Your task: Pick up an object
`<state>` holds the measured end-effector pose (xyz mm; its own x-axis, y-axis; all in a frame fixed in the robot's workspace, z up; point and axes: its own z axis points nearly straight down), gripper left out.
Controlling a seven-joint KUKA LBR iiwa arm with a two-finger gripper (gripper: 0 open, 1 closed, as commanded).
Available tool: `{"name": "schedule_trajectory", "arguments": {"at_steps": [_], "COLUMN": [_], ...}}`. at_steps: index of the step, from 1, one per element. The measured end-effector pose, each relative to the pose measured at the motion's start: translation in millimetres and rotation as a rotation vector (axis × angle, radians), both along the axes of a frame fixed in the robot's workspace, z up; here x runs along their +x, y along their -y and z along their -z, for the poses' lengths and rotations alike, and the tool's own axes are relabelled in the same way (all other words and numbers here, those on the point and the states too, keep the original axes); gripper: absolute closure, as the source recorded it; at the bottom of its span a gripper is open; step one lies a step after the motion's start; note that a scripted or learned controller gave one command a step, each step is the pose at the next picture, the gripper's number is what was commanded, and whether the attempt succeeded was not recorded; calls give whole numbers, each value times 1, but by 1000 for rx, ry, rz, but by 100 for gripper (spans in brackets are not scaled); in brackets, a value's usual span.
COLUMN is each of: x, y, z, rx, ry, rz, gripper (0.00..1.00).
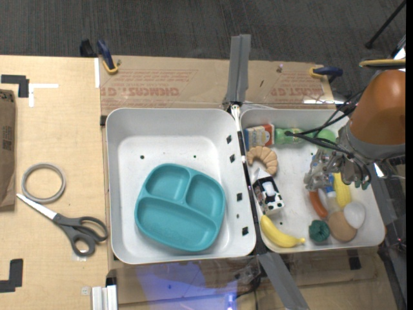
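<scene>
The right bin (371, 237) holds several toy foods: a croissant (263, 158), a small carton (259, 135), a green item (292, 136), a black-and-white cow figure (268, 196), a banana (281, 235), a dark green piece (318, 230), a brown egg shape (341, 227), a white egg (354, 215), a yellow piece (342, 191) and an orange-red stick (318, 204). My gripper (324, 173) hangs low over the right half of this bin, just above the orange-red stick and the yellow piece. Nothing is visibly held.
The left bin (122, 141) holds a teal divided plate (180, 206). On the wooden bench to the left lie scissors (64, 225) and a roll of tape (43, 182). Cardboard (168, 86) stands behind the bins. The arm's orange band (386, 105) overhangs the right bin's far right corner.
</scene>
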<state>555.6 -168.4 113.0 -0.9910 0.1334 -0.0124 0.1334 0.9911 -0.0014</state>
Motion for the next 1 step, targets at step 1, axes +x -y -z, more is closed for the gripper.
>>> {"name": "schedule_trajectory", "arguments": {"at_steps": [1], "x": [0], "y": [0], "z": [0], "rx": [0], "ry": [0], "rz": [0], "gripper": [0]}}
